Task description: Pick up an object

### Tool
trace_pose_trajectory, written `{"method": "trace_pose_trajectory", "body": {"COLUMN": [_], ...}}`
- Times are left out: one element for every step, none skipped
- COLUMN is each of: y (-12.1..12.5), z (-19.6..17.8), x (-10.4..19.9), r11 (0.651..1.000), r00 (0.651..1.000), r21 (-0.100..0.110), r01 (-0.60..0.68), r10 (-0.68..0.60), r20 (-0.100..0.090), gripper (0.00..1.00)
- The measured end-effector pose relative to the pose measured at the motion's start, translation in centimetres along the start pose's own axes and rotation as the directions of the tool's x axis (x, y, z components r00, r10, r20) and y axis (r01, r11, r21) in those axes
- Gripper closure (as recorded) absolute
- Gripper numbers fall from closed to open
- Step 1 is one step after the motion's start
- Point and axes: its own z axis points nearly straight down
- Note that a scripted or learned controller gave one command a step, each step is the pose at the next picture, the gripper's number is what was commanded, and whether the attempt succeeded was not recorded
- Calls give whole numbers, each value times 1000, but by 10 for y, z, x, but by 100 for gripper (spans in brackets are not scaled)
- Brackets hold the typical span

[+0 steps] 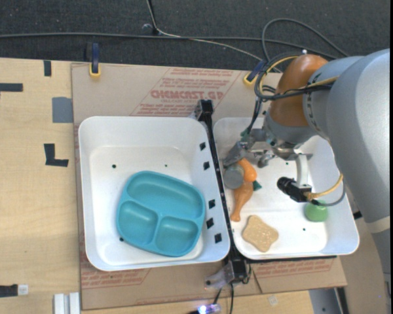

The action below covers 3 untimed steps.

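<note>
My gripper is low in the right bin, near its left wall, with the grey arm and orange band above it. An orange carrot-shaped toy lies directly beneath, its upper end touching or just under the gripper tip and its body slanting down-left. A tan piece of toast sits at the bin's front. A small green object lies to the right. A small grey piece rests by the carrot's upper end.
The left bin holds a blue divided plate. A black divider with clips runs between the bins. A black fitting with a yellow cable hangs off the arm above the right bin's floor.
</note>
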Motion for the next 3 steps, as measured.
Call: {"method": "trace_pose_trajectory", "body": {"y": [1, 3, 7], "z": [-12, -54, -117], "x": [0, -2, -1], "r11": [1000, 1000, 1000], "r00": [1000, 1000, 1000], "r21": [-2, -4, -6], "r01": [0, -1, -1], "r10": [0, 1, 1], "r20": [1, -1, -1], "gripper": [100, 100, 100]}}
